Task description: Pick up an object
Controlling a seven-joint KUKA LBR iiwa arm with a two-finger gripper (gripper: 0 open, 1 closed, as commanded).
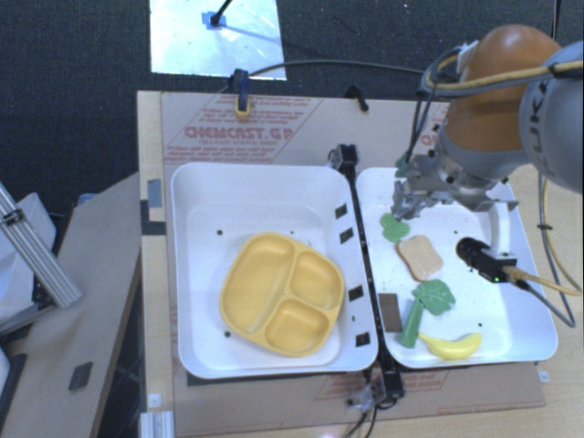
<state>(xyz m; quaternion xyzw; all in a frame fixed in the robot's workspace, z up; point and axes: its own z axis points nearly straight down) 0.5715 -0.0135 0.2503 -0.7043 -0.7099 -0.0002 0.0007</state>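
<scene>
Green toy [395, 228], white bins [201, 354], tan bench [100, 272], dark floor [73, 62]

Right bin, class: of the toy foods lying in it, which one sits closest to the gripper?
The small green piece at the bin's upper left, right beneath the gripper. The toast slice, broccoli and banana lie farther off.

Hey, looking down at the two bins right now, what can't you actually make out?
- Gripper: too small and dark in the camera view to tell whether its fingers are open or shut.
- Small green piece under it: shape too small to name.
- Arm: cut off by the right edge.
</scene>
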